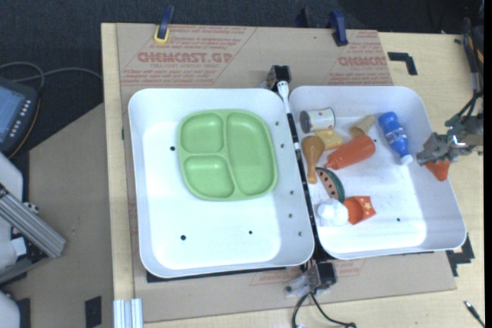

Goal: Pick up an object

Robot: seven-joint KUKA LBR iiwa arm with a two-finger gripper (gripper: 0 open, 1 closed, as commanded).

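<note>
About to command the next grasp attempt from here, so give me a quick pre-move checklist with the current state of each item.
1. Gripper location: at the right edge of the right bin, away from the cluster of objects. Ok.
2. Gripper holding anything: too small and blurred to judge. Cannot tell.
3. Candidates present: blue bottle, orange cylinder, red block all lie in the right bin. Ok.
4. Nearest target isolated: the blue bottle lies apart from the others. Ok.
5. Orange cylinder clearance: crowded against neighbouring pieces. Not ok.
6. Left bin: holds the green divided plate, out of the arm's way. Ok.
</note>
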